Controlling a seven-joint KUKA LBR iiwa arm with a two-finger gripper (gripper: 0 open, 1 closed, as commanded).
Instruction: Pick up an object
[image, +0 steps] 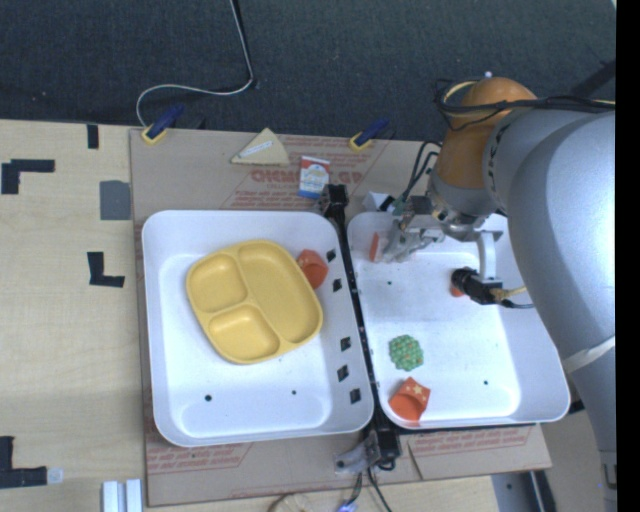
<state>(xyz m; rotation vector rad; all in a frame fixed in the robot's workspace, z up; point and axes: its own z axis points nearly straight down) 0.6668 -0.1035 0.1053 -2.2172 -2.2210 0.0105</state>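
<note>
The gripper (400, 243) hangs low over the far left corner of the right bin (520, 345), its metal fingers pointing down toward the bin floor. From here I cannot tell how the jaws stand; the fingers blur into the wrist hardware.

Just beside the fingers, on their left, a small orange piece (375, 246) stands near the bin's inner wall, close to the jaws but not visibly between them. A little to the right of the jaws, a dark part with an orange tip (468, 284) sits over the bin floor; whether it is a loose thing or part of the arm's fittings I cannot say.

Farther toward the near side, a green ball (405, 351) lies on the floor of the same bin, well apart from the jaws. Nearer still, by the near rim, an orange-red cup (409, 398) lies tipped on its side.

To the left of the jaws, across the divider, the left bin (170, 300) bears a yellow tray (254, 299) with three compartments, and an orange cup (313, 267) rests touching the tray's far right edge.
</note>
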